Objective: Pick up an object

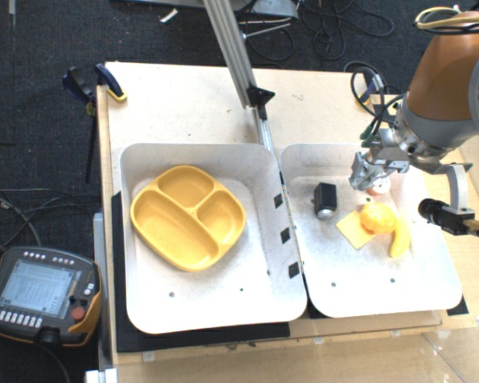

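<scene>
In the right bin [383, 290] lie a small black block [326, 199], a flat yellow square piece [352, 230], an orange ball-like object [378, 217] and a yellow banana-shaped piece [400, 238]. My gripper [373, 180] hangs over the bin's upper right part, just above the orange object and right of the black block. A small white and red thing shows right at its tips; whether it is held is unclear.
The left bin [148, 298] holds a yellow divided plate [188, 215]. A slanted metal rail [233, 42] crosses the bench above the bins. A teach pendant [36, 294] lies on the floor at the lower left. Cables [366, 86] run along the bench's right rear.
</scene>
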Robot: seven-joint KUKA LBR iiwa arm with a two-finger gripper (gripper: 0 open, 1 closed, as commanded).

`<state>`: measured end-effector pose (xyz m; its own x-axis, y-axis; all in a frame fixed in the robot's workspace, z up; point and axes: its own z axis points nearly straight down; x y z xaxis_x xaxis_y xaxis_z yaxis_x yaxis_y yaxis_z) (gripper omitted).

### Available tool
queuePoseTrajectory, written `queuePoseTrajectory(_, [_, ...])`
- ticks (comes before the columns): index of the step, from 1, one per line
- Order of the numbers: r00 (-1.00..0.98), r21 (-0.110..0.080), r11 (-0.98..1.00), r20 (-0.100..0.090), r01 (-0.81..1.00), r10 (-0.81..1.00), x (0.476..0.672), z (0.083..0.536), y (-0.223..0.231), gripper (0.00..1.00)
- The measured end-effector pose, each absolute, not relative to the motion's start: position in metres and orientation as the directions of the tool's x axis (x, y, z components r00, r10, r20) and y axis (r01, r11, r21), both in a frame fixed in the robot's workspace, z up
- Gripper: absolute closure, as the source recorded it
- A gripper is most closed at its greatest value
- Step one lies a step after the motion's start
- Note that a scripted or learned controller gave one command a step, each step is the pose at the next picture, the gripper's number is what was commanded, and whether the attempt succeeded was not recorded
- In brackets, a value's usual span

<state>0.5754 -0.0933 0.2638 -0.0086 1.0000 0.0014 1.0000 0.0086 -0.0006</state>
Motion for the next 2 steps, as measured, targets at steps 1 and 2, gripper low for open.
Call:
queuePoseTrajectory(1, [-0.009,-0.003,0.009,0.002,1.0,1.0,0.556,0.258,-0.034,1.0])
queuePoseTrajectory(2, [-0.009,-0.002,0.009,0.002,1.0,1.0,0.538,0.254,0.024,1.0])
